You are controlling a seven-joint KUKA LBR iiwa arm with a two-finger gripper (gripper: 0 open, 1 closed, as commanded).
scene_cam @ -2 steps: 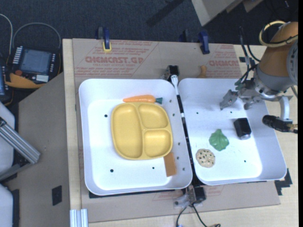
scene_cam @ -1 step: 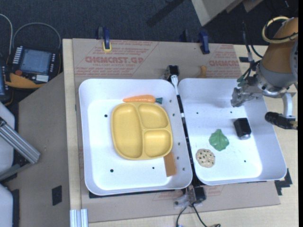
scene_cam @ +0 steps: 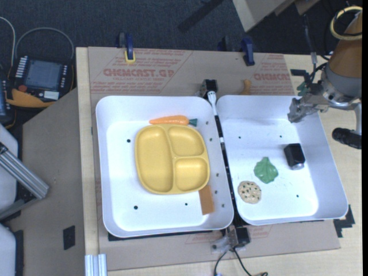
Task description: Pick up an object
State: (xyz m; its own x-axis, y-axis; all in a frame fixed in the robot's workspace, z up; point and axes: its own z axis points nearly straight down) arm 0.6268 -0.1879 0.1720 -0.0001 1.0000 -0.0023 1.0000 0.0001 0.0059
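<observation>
Right bin [scene_cam: 322,206], near to far: a speckled cookie [scene_cam: 249,192] close to the near-left corner; a green leafy piece [scene_cam: 265,169] just beyond it, touching or nearly so; a small black block [scene_cam: 294,156] further right, apart from both. The far half of this bin's floor is bare white.

Left bin [scene_cam: 115,171], near to far: a thin brown strip [scene_cam: 206,200] lying at the near-right corner of a yellow three-compartment plate [scene_cam: 171,157], whether touching cannot be told; the plate fills the middle of the bin and its compartments hold nothing; a carrot [scene_cam: 170,120] lies crosswise just past the plate's far edge.

Arm: the wrist comes in from the right over the right bin's far-right rim. The gripper [scene_cam: 299,109] is a small grey mass above that corner, well apart from every object; finger state cannot be told.

Surroundings: both bins sit on a printed cardboard sheet [scene_cam: 144,68] held by blue clamps [scene_cam: 129,46] at the far edge. A handheld control pendant [scene_cam: 40,76] lies far left.
</observation>
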